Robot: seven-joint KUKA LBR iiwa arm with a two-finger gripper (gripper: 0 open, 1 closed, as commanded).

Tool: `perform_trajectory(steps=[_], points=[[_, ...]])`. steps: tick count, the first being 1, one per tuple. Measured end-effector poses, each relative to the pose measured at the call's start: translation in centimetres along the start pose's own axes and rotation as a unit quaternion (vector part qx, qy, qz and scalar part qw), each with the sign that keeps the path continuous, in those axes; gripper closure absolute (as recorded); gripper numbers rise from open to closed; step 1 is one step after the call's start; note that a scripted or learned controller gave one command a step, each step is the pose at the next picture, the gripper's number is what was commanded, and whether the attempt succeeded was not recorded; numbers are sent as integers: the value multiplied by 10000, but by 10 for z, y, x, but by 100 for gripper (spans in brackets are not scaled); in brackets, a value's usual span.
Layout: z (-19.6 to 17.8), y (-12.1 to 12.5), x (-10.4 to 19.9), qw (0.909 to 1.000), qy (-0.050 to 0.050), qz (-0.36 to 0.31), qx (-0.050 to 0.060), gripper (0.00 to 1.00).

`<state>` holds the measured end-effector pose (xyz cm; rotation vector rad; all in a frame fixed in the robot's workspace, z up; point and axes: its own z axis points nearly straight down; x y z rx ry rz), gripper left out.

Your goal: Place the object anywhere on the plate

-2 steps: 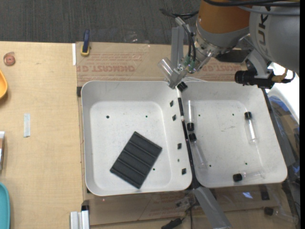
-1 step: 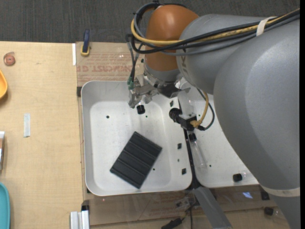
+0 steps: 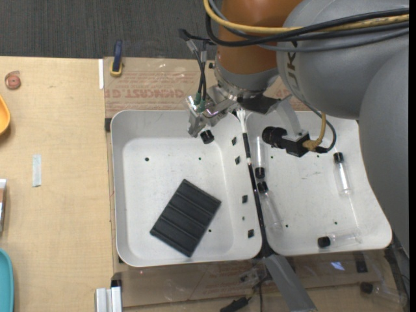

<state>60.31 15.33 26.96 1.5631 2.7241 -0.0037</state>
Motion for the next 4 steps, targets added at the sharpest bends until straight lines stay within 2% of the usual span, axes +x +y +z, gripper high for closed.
perform_trajectory(steps=[1, 2, 3, 4], points=[[-34, -65, -3, 9978, 4, -658, 1, 100], [-133, -10, 11, 9402, -5, -3405, -18, 100], [-172, 60, 3, 8807, -7, -4736, -20, 100], [-180, 61, 2, 8814, -16, -4723, -29, 100]])
